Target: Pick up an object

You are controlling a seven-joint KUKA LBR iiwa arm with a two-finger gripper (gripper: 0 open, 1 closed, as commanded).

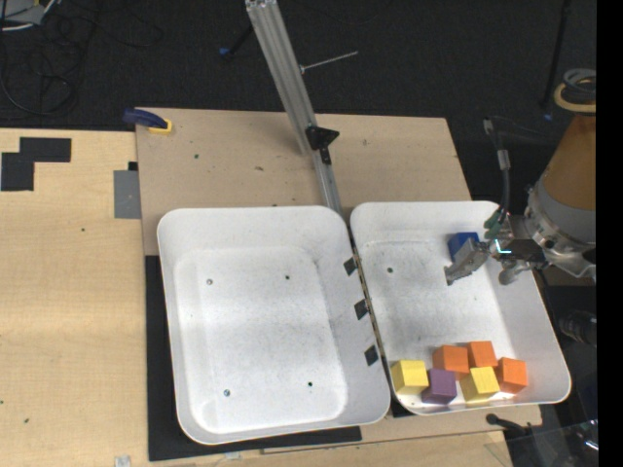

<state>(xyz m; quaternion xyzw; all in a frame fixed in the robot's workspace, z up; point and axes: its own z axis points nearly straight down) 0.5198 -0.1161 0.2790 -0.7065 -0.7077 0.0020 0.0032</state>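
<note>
My gripper (489, 267) hangs over the right part of the right bin (409, 224), reaching in from the right. Its two grey fingers stand spread apart, open, with bare bin floor showing between them. A blue block (463, 243) sits just behind the left finger (465, 264), on its outer side and not between the fingers. Whether it touches that finger I cannot tell. Several blocks cluster at the bin's front: a yellow one (411, 374), a purple one (443, 386), orange ones (452, 359) (513, 373) and another yellow one (479, 383).
The left bin (195, 232) lies beside the right one, with black clips (359, 308) along the shared rim. A slanted aluminium rail (287, 76) rises behind the bins. A blue and yellow clamp (148, 120) lies at the bench's far left corner.
</note>
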